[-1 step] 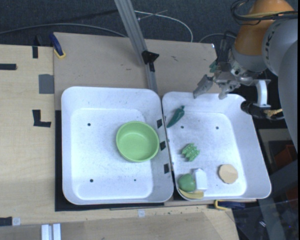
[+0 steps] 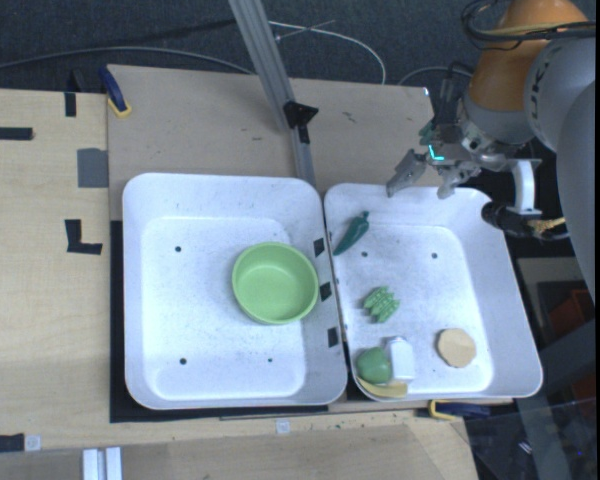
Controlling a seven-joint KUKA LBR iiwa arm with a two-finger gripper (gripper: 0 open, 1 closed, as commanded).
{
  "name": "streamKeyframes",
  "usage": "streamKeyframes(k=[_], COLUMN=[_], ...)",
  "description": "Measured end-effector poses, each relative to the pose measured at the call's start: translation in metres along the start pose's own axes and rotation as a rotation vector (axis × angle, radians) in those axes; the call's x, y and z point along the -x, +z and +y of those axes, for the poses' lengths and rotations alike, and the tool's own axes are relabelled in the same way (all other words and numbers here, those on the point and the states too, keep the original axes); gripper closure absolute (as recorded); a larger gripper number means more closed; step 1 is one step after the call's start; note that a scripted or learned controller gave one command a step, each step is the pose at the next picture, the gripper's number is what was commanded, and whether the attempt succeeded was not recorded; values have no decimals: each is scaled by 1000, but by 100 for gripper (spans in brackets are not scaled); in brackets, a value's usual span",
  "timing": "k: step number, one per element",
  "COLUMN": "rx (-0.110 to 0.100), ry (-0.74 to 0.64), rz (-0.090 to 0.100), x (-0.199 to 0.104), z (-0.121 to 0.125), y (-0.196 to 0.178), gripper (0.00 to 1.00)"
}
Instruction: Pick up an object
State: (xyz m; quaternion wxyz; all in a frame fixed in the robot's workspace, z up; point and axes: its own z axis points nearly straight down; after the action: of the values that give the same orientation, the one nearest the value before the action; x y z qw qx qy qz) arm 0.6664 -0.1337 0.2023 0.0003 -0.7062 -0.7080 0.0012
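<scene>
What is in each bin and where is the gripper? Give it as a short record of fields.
left bin: one green bowl, upright, near the middle
right bin: dark green pepper-like piece at the upper left; small green ridged piece near the centre; green round item, white block and a yellow piece at the lower edge; tan disc at the lower right
gripper: above the right bin's upper rim, fingers spread, nothing between them

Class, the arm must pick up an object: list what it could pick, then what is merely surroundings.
Could be picked:
green bowl
dark green pepper
light green ridged piece
tan round piece
green ball
white block

Surroundings:
left bin
right bin
blue clamp
</scene>
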Motion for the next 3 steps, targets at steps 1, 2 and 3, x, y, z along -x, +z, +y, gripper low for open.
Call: streamKeyframes(k=[1,2,3], rx=[-5,3,0], ry=[1,1,-1], rz=[1,0,0], x=[-2,-2,-3], z=[-4,-3,-3], y=[65,102,94], gripper=[0,0,100])
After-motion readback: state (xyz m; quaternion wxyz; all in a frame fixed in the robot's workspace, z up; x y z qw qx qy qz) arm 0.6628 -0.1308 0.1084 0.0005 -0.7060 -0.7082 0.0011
